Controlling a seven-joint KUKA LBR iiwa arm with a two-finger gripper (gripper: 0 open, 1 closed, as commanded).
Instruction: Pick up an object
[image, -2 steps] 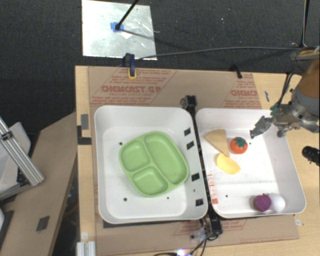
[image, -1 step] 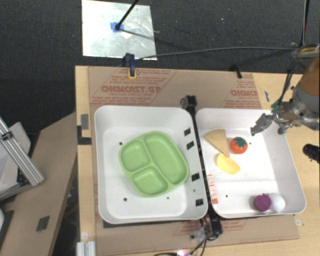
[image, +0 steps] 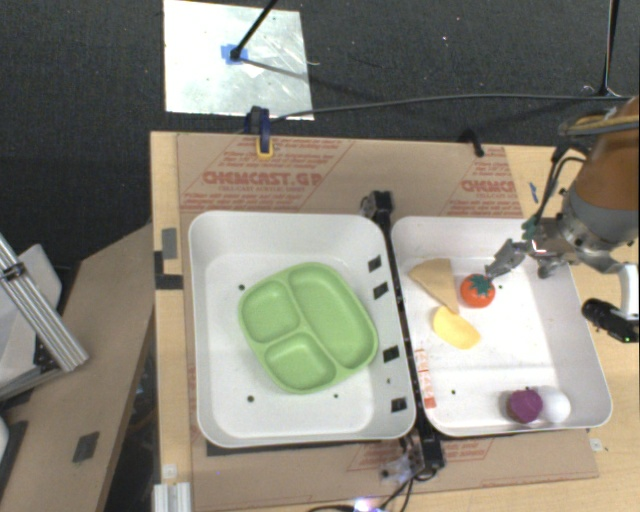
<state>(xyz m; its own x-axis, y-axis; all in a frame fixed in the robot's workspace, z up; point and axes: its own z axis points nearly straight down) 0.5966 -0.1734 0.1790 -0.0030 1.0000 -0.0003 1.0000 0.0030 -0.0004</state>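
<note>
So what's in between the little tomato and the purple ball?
In the camera view, a yellow lemon-like piece lies between the tomato and the purple ball; below it the right bin's floor is bare white.

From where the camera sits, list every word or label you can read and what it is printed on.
"CHEMCAST GP", red print on the brown protective sheet under the bins, above the left bin.
A second red print, partly readable as "CHEMCAST", stands tilted on the same sheet above the right bin.
Smaller red lines around both prints are too blurred to read.
</note>
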